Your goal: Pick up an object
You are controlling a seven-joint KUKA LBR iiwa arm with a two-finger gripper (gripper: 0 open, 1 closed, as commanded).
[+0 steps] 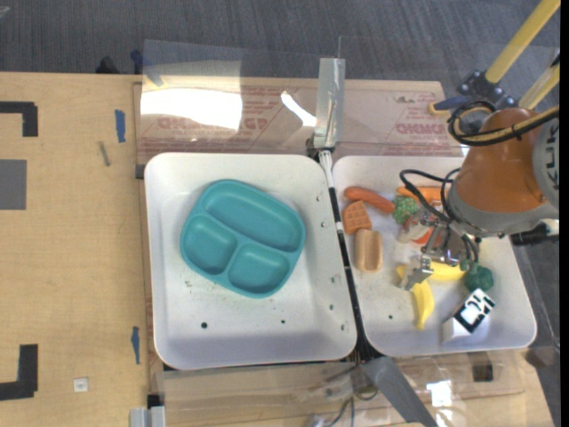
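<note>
The right bin [507,332] holds several toy foods: a red sausage [369,199], an orange ridged piece [356,217], a tan bread roll [368,251], a broccoli floret [406,208], a yellow banana [422,302] and a black-and-white cube [474,310]. My gripper [427,267] hangs low in this bin beneath the orange wrist band [498,181]. It sits just above the banana's upper end and beside a second yellow piece [447,274]. The wrist hides part of the objects behind it, including an orange piece [421,193].
The left bin [169,327] holds a teal divided plate [242,236]. A green object [481,278] lies right of the gripper. A clear upright divider [327,105] stands behind the bins. Cardboard bench surface [62,238] extends to the left.
</note>
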